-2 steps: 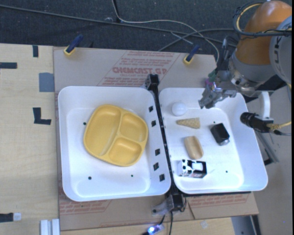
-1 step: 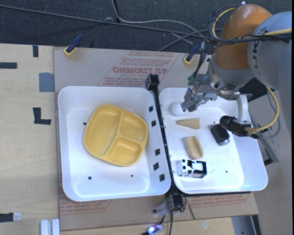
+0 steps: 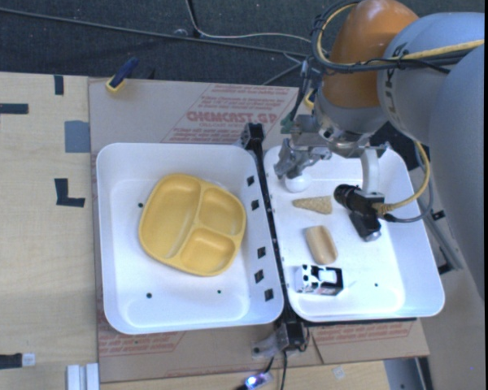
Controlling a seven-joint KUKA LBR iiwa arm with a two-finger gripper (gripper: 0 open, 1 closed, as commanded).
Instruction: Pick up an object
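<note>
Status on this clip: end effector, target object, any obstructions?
End effector low in right bin, over a small white object; grip state unclear. Wedge piece, tan block, black-and-white item lie apart. Yellow tray in left bin.

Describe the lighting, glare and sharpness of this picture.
Camera view: even, soft light with faint shadows; the yellow tray casts only a thin one into the left bin. The white bins look bright but keep their edges. The arm's orange band carries a mild highlight. The tray and the bread piece are fairly sharp; the pincer is slightly soft, and the small white thing under it blends into the right bin.
</note>
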